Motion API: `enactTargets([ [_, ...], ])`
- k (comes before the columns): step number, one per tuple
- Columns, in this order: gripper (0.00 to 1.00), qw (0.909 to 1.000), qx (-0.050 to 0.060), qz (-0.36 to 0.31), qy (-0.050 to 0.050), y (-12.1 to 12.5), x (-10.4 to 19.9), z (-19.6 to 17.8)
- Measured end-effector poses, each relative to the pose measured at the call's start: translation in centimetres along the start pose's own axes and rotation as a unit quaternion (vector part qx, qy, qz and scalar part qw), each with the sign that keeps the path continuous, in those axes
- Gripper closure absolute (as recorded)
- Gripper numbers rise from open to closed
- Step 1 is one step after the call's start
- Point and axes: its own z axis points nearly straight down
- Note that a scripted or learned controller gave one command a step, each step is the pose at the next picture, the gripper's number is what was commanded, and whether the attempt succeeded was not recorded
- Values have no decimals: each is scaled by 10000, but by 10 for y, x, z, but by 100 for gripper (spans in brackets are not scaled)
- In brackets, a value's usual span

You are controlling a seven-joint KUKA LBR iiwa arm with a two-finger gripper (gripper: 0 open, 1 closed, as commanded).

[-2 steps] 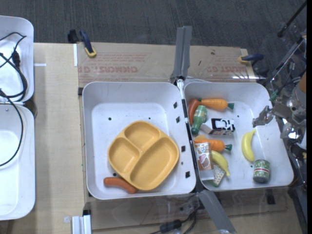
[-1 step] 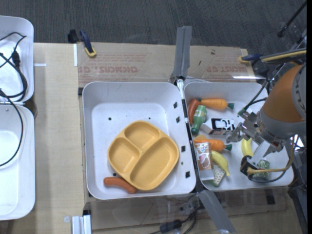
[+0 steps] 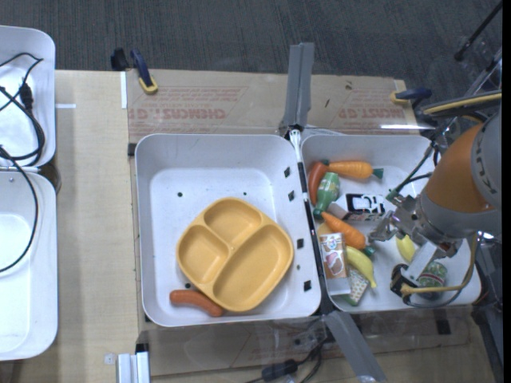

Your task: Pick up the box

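Glossy white bins: flat printed box (image 3: pixel 332 254) lies near jaws (image 3: pixel 382 231), grip unclear.

Bins (image 3: pixel 152 214) smooth white plastic, slightly glossy; tray (image 3: pixel 235 254) matt yellow plastic; carrots (image 3: pixel 351 168) and sausage (image 3: pixel 194 300) smooth plastic; box (image 3: pixel 332 254) printed card, probably; bench (image 3: pixel 88 174) pale wood under brown cardboard (image 3: pixel 215 106); floor dark rough carpet.

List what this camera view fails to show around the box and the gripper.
- Gripper: whether it is open or shut; dark parts blur together.
- Box: its label print, too small to read.
- Right bin: its far right side, covered by the arm.
- Green item: partly under the wrist, unidentifiable.
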Motion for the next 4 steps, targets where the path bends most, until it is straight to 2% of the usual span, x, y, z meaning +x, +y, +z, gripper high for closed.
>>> enactTargets([
  [1, 0, 9997, -7, 251, -4, 59, 24, -1],
  [2, 0, 9963, -15, 862, -14, 65, 18, -248],
  [3, 0, 9919, 7, 1274, -10, 22, 1, -71],
  [4, 0, 9869, -16, 1610, 1, 62, 59, -14],
])
